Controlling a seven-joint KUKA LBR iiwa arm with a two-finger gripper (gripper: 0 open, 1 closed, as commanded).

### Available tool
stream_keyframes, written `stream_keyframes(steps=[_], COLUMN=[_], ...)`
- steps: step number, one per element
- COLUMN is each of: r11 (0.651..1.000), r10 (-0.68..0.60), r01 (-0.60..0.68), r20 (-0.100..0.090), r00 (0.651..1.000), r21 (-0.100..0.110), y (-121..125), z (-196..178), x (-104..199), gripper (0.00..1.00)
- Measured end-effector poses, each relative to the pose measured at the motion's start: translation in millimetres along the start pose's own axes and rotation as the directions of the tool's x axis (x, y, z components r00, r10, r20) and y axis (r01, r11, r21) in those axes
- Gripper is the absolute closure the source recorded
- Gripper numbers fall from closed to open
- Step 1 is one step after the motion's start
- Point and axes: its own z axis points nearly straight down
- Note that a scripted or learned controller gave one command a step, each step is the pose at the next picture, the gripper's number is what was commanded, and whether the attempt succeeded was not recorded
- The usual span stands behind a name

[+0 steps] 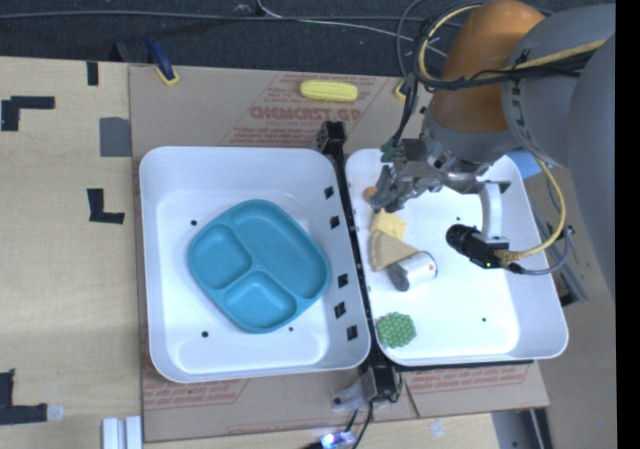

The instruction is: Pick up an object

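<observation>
Left bin (160, 267) holds a blue divided plate (258, 264); right bin (540, 332) holds a yellow wedge (390, 240), a small can (413, 269) touching it, and a green ball (396, 329) nearer the front; gripper (392, 189) hovers just above the wedge, at the bin's left wall; whether the fingers are spread or pressed together cannot be told. Recommended: descend straight onto the wedge, clear of the wall; close firmly before lifting.

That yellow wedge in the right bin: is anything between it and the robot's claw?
Nothing visible does. The gripper hangs just above the yellow wedge; a grey-and-white cylinder lies beside its lower end.
</observation>
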Motion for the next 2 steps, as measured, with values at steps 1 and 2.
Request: stream_keyframes(steps=[1,2], r11=[1.0,1.0], r10=[-0.001,-0.002], r01=[0.001,0.002], r20=[0.0,-0.001], r00=[1.0,1.0], r21=[0.0,-0.001], y=[6.0,16.0], z=[10.9,14.5], x=[49.7,103.4], gripper=[1.0,1.0])
